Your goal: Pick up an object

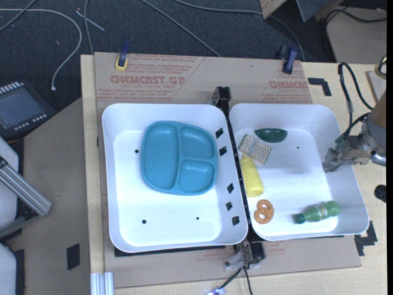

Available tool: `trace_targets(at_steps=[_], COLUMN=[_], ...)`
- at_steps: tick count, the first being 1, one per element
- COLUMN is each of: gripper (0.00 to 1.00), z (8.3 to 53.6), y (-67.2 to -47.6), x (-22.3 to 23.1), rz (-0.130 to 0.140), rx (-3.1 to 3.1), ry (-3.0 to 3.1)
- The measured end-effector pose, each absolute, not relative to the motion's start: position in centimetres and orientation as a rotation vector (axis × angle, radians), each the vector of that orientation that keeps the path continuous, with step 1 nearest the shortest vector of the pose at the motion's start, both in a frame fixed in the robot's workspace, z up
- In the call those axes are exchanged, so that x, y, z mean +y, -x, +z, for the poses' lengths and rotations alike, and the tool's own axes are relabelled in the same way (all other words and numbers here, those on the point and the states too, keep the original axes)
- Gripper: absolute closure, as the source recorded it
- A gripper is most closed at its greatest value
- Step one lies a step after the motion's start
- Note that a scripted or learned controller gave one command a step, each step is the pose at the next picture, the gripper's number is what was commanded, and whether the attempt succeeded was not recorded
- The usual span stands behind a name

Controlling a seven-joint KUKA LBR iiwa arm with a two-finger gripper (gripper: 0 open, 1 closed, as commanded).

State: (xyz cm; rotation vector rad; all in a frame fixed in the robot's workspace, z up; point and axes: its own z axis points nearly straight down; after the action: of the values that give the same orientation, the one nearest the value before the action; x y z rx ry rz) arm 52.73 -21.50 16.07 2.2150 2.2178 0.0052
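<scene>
The end effector [334,157] sits at the right bin's [344,183] right rim; whether it is apart or together I cannot tell. That bin holds a green bottle [316,212] near its front right corner, a pretzel [264,211], a yellow object [252,176] (along the left wall) and a dark green bowl [271,134]. A blue divided plate [178,157] lies in the left bin [123,214].

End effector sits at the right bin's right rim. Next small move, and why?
Probably shift it left, in over the right bin, then line up above the green bottle. The end effector sits at the bin's right rim with nothing visibly held, and the bottle lies nearest, apart from the pretzel.
</scene>
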Motion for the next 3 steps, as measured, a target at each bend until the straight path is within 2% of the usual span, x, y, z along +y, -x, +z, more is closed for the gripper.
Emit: trace_targets(at_steps=[1, 3], gripper=[1.0, 1.0], z=[21.5, 21.7], y=[-52.9, -52.6], x=[-21.5, -9.4], rz=[0.005, 0.004], rx=[2.218, 2.233], ry=[-2.215, -2.215])
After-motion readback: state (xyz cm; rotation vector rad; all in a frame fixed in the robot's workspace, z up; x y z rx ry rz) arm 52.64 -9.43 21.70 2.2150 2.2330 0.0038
